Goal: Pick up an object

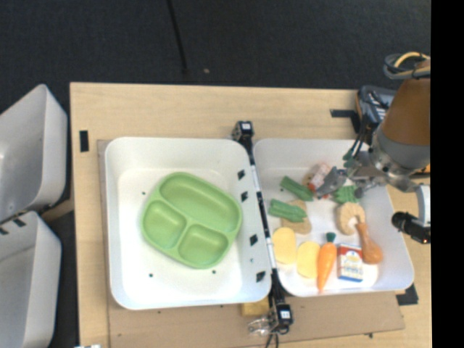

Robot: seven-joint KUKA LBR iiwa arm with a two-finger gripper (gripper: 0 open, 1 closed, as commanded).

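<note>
The right bin [395, 280] holds several toy foods. Among them are an orange carrot [325, 264], two yellow pieces [285, 244], a red and white box [351, 262], a beige bread piece [350, 216], an orange drumstick [369, 245], green pieces [288, 210] [295, 188] and a small red and white item [317, 172]. My gripper [336, 183] hangs low over the upper middle of this bin. It sits between the red and white item and a green piece [346, 193]. I see nothing held in it.
The left bin [123, 281] holds a green divided plate [191, 219]. A divider with black clips [255, 209] runs between the bins. The grey arm [406, 133] comes in from the right over the bin's far right corner.
</note>
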